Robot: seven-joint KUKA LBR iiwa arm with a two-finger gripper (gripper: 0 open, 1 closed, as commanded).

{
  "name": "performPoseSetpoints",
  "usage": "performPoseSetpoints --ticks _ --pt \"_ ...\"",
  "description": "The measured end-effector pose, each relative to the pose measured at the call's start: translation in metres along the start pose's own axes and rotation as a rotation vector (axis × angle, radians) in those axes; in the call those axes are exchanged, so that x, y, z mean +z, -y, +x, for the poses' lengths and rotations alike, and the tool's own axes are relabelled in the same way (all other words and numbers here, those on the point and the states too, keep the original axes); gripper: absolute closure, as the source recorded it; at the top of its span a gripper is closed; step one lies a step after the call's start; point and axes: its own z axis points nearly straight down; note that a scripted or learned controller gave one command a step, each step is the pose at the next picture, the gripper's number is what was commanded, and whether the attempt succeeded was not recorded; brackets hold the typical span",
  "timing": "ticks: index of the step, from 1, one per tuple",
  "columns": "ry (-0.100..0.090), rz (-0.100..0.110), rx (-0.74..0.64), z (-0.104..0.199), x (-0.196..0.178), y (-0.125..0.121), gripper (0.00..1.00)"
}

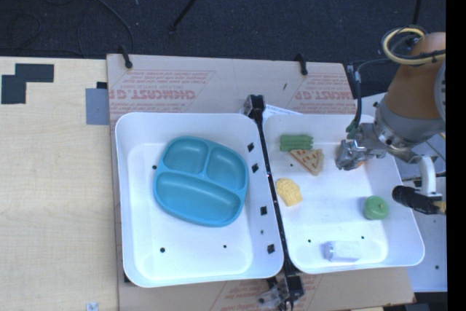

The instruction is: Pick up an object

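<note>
Pale block [343,250] in right bin [408,258] — blue plate [200,180] in left bin [131,229]

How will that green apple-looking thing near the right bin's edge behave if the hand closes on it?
The green apple looks round and smooth, so it may roll or squirt out of a loose pinch. It seems a small toy, probably light and rigid. It sits in the open, near the right bin wall, so a nudge could push it against that.

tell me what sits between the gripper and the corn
In the camera view, the pizza slice lies between the gripper and the corn, nearer the gripper; bare bin floor fills the rest.
</note>
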Motion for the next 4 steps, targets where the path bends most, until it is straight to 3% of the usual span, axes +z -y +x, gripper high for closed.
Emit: performPoseSetpoints --ticks 1,2,4 --pt "0.0 0.002 0.0 -0.001 -0.016 -0.001 1.0" --pt "-0.002 0.003 -0.003 0.053 -0.025 -0.011 1.0" --pt "-0.001 0.007 -0.003 0.149 -0.008 -0.019 1.0"
